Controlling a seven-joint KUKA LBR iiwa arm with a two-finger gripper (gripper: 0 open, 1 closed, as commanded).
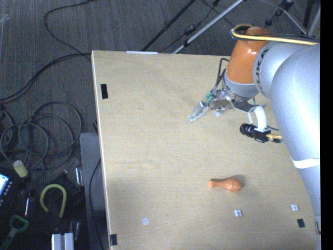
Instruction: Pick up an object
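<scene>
— Camera view: any writing? Where's the object?
— None legible. Orange pear-shaped object [227, 184] lies on the board [156, 139], well apart from the gripper [200, 112].
— Fingers?
— Narrow, holding nothing.

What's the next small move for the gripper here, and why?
Probably shift the gripper toward the camera view's bottom edge and slightly right, to get above the orange pear-shaped object. That object lies alone on the tan surface, well apart from the gripper, and nothing shows between its fingers.
</scene>
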